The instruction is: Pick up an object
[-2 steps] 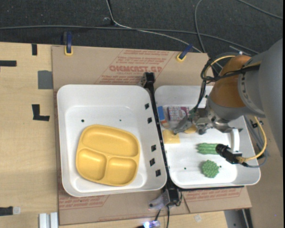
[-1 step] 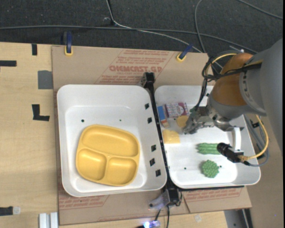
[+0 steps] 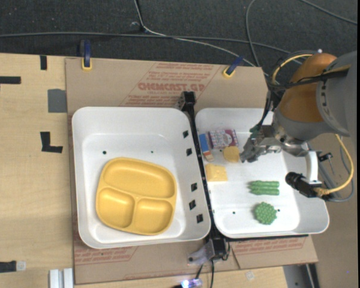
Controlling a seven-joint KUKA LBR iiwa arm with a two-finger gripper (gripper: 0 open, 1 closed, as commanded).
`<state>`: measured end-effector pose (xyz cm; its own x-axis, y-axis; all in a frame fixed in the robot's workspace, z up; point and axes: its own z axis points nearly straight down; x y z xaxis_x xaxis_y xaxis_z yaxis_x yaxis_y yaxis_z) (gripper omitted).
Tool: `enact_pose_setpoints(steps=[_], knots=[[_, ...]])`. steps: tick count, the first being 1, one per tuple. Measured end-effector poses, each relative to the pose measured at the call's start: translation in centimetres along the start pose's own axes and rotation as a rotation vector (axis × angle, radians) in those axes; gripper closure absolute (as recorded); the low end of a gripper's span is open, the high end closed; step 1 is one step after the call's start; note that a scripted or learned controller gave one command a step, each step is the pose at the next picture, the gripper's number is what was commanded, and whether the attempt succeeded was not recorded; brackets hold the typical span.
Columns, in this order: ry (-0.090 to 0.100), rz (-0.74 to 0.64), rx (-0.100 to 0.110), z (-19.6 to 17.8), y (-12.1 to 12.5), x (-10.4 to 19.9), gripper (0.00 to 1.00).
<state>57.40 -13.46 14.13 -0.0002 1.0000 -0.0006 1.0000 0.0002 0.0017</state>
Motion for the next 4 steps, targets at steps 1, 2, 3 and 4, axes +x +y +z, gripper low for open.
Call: enact_pose_setpoints(steps=[1, 2, 3, 4], knots=[[0.000, -0.002, -0.002, -4.8, 0.5, 0.9, 1.00], [-0.001, -0.001, -0.002, -9.3, 0.6, 0.9, 1.00], [0.002, -0.006, 0.003, -8.1, 2.1, 6.3, 1.00], [0.003, -0.007, 0.003, -8.9, 2.7, 11.8, 1.00]])
